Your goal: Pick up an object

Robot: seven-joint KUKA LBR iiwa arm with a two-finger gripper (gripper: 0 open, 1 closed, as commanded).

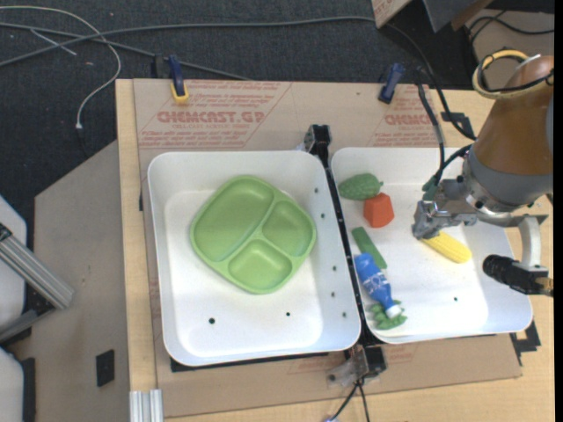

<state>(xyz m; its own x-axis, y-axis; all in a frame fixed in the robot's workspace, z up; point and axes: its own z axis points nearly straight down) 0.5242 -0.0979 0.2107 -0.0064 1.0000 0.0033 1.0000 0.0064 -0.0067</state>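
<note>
The corn (pixel 448 247) is seen in the right bin (pixel 457 310), lying flat with its long axis slanted from upper left to lower right. Its upper-left end is touched or overlapped by the gripper (pixel 428 225), which is set just above and to the left of it. Whether the gripper is closed on the corn cannot be told. To the left, a red block (pixel 378 210) and a green leaf (pixel 360 185) are found, and a green stick (pixel 369 247) and blue bottle (pixel 374 284) lie near the bin's left wall. A green tray (pixel 252 233) is held in the left bin (pixel 176 315).
</note>
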